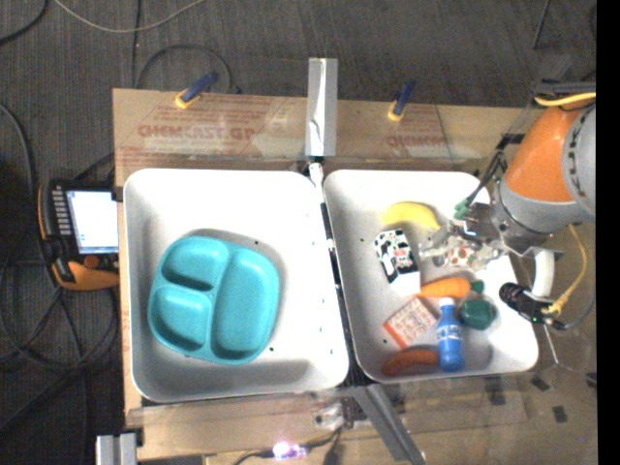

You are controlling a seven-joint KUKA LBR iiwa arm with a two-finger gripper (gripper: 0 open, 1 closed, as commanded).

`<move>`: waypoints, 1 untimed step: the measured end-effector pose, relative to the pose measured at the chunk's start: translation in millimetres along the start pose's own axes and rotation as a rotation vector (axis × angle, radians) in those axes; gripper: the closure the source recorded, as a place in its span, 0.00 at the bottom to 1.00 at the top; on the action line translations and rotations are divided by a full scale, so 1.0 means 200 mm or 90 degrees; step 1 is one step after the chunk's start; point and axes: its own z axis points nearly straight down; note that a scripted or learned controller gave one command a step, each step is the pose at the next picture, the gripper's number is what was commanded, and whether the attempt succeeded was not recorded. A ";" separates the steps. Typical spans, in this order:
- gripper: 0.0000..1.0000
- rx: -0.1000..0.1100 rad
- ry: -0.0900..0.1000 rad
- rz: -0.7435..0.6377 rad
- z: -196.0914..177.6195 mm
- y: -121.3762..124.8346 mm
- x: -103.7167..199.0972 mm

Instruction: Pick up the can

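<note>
In the right bin (358, 289), a pale can with red and green speckles (468, 254) lies on its side near the far right. My gripper (455, 237) sits directly over it, coming down from the orange-banded wrist (547, 168) at the right edge. The gripper's body hides part of the can. From this angle I cannot make out whether the can is gripped or merely lies beneath the gripper.
Around the can lie a banana (412, 215), a black-and-white carton (395, 254), a carrot (447, 287), a green item (477, 312), a blue bottle (449, 337), an orange box (411, 322) and a reddish sausage (411, 361). A teal divided plate (215, 298) fills the left bin (145, 211).
</note>
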 end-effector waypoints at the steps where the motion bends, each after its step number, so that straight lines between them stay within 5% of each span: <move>1: 0.00 -0.003 0.002 -0.015 0.21 0.08 -0.06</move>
